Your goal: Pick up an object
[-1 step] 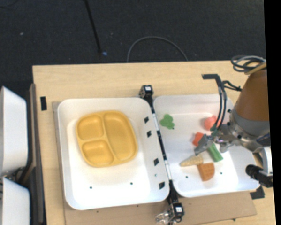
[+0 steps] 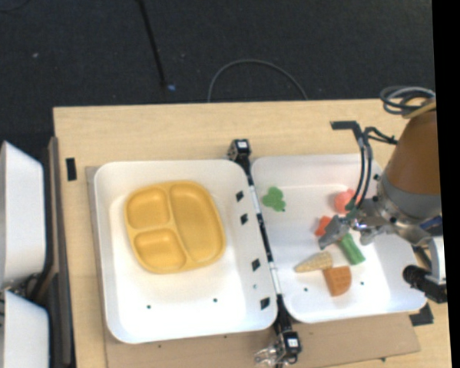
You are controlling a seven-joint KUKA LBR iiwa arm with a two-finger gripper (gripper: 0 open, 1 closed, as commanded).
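**Gripper low over the toy food in the right bin: grasp not confirmed**

Pale wood bench (image 2: 173, 128) on dark floor, two shallow white bins side by side. Left bin (image 2: 113, 301) holds a yellow divided tray (image 2: 174, 225). Right bin (image 2: 298, 306) holds a scatter of small toy food pieces.

Arm (image 2: 413, 162) enters from the right, orange band above the wrist. Gripper (image 2: 342, 231) sits low among the pieces near the middle of the right bin. Whether it is spread or closed: cannot tell, the tool's own body hides that.

Objects near the tool: a green stick (image 2: 352, 250) just below it and seemingly touching; a red-orange piece (image 2: 323, 227) at its left edge; a pinkish-red piece (image 2: 342, 200) just above. Further off: a cream wedge (image 2: 315, 263), an orange block (image 2: 338, 280), a green leafy piece (image 2: 274, 199) well apart toward the divider.

Step, as judged: descent or grasp attempt on the green stick or red-orange piece. Nothing is visibly held.

Next move calls for a firm close on one piece, then a straight lift. The cluster is tight, so nudging a neighbour is a risk.
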